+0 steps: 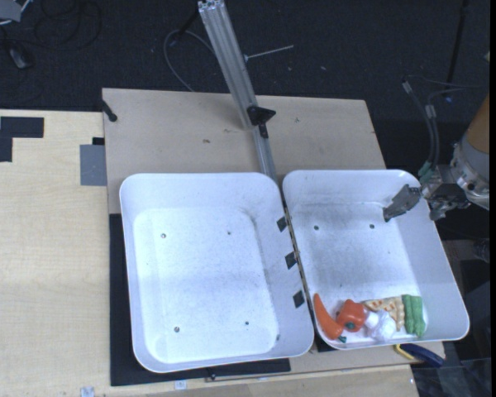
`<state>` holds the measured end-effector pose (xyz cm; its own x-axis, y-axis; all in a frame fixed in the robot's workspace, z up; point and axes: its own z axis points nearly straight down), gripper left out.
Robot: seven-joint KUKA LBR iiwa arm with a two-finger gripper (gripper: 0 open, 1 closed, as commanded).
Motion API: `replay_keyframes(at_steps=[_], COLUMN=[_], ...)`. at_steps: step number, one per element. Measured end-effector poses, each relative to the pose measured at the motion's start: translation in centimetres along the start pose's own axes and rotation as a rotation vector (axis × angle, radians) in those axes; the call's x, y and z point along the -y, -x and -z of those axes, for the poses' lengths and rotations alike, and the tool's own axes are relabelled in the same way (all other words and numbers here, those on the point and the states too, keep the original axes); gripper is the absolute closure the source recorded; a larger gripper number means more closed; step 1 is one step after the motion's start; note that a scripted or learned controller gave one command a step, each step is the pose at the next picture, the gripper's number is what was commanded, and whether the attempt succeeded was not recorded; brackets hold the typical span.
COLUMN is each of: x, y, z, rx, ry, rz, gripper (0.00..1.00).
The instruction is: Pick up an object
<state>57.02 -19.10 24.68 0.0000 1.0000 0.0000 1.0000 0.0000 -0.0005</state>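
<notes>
Small objects lie bunched in the near corner of the right bin [355, 246]: an orange-red curved piece [326, 318], a red lump [352, 312], a pale yellow textured piece [385, 306], a white item [383, 327] and a green block [413, 314]. My gripper [416, 204] hovers over the far right rim of that bin, well away from the pile. Its dark fingers [398, 203] stand apart and open, with nothing between them.
The left bin [198, 263] sits beside the right one, joined by black clips [289, 259]. A slanted aluminium bar [236, 73] rises behind the bins. Cables hang at the right near the wrist. A yellow-blue item [417, 352] lies just outside the near right rim.
</notes>
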Motion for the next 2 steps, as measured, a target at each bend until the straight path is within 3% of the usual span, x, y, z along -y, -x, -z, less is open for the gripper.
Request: replay_keyframes(at_steps=[1, 2], x=[0.0, 6.1], y=[0.0, 0.1], z=[0.0, -12.4], rx=[0.0, -0.003], ry=[0.0, -0.009], rz=[0.0, -0.001], gripper=[0.0, 0.0])
